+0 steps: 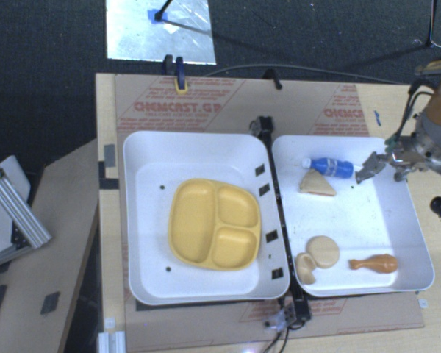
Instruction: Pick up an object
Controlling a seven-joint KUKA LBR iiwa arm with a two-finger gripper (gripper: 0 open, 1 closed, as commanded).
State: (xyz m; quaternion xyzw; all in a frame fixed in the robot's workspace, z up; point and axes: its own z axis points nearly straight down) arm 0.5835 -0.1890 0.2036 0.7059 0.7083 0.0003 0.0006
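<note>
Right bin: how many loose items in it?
5. Blue bottle at the far side, tan wedge just below it, round bun and a smaller pale piece at the near left, drumstick near right. Nothing looks hidden.

even, bright overhead light; white bins (206, 153) near overexposed. strong glare on foil sheet (160, 19) at 12 o'clock. soft short shadows under objects. dark floor at 10 o'clock lacks detail. mild softness overall, coarse resolution.
</note>
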